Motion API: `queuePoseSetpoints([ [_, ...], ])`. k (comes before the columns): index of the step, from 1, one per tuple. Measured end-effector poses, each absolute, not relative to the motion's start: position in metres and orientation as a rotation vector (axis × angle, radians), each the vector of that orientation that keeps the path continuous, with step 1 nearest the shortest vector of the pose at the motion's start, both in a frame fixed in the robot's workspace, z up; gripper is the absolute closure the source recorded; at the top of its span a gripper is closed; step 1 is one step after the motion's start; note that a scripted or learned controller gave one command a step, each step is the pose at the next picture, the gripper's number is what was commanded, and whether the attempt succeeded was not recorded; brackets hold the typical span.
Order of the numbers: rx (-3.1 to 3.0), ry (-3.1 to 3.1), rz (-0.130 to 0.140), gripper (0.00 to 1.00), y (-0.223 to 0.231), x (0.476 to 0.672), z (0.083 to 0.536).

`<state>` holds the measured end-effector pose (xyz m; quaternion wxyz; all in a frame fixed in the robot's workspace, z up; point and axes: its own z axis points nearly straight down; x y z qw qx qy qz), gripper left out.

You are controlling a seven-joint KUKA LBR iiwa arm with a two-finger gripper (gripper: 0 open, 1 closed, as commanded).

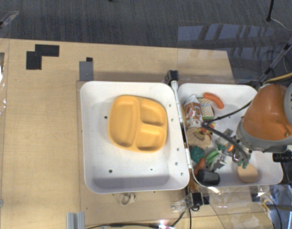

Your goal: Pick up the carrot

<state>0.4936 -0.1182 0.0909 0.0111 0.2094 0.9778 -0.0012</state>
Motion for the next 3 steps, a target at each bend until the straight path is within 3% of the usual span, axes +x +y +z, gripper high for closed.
queuePoseSetpoints([
  [1, 0.628, 3.056, -0.004, 0.00, -0.156, 0.492, 0.203],
  [2, 0.568, 3.082, -0.002, 0.00, -0.190, 0.489, 0.152],
  [3, 1.047, 2.946, 0.001, 0.00, -0.198, 0.563, 0.089],
])
